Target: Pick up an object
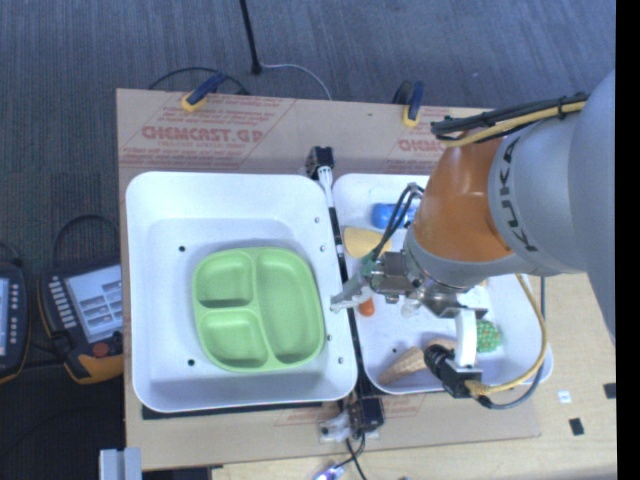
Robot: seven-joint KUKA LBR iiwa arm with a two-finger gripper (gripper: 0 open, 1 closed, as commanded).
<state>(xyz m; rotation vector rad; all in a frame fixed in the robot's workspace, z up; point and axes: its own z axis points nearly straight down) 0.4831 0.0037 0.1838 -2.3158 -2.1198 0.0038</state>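
A small orange object (367, 307) is lying in the right bin (520, 363) near its left wall, just beside the gripper (385, 286), which is hanging low over that bin. The arm's wrist is covering the fingers, so their opening cannot be told, nor whether anything is in them. A blue item (381, 213) and a yellow piece (360, 240) are sitting further back; a tan cone-like object (405, 365) and something green (487, 336) are lying nearer the front. The green divided tray (258, 307) is resting in the left bin (165, 218).
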